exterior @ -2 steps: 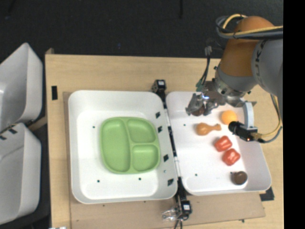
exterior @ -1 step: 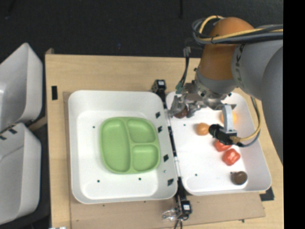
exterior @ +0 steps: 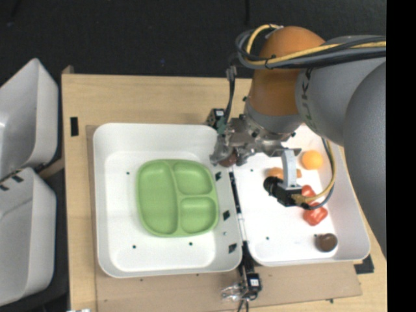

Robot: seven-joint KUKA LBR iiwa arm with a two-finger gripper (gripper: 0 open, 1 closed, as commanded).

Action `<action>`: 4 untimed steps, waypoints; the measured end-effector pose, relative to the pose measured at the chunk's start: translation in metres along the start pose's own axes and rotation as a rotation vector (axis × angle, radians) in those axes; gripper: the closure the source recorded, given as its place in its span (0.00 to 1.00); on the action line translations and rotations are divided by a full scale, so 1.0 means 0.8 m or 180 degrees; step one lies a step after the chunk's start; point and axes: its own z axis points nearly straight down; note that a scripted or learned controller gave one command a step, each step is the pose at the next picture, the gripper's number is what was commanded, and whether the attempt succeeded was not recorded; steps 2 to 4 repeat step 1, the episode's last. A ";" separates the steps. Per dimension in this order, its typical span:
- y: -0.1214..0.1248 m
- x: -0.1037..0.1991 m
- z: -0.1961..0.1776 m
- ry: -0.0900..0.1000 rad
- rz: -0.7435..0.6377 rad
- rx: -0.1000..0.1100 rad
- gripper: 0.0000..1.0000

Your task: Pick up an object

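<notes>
1. Hand position. The hand (exterior: 224,151) sits over the shared rim between the two bins, towards their far ends. I cannot tell from this view how far open it is, nor whether it has hold of anything.

2. Candidate objects.
- Green plate (exterior: 175,197): in the bin on the view's left (exterior: 117,242), lying flat, just to the left of and below the hand in the view. It is smooth moulded plastic with rounded corners and three compartments. Its long axis runs roughly along the bin's length.
- Orange ball (exterior: 312,160): in the bin on the view's right (exterior: 273,233), lying to the right of the hand. It is small, round and smooth.
- Red piece (exterior: 314,214): in the same bin, nearer the camera. It is blocky and glossy.
- Brown lump (exterior: 325,242): near that bin's front corner, well apart from the hand. It is rounded and dull.

3. Judgement. The plate's near edge is the closest target. Being low and wide, it would probably have to be gripped by its raised lip. The small items require a traverse to the view's right across the pale wooden surface (exterior: 78,96) side of the rim.
</notes>
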 end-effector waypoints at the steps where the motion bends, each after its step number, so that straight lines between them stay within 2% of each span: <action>1: -0.014 0.065 0.012 -0.0002 0.0002 0.0004 1.00; 4: -0.014 0.065 0.012 -0.0002 0.0002 0.0004 1.00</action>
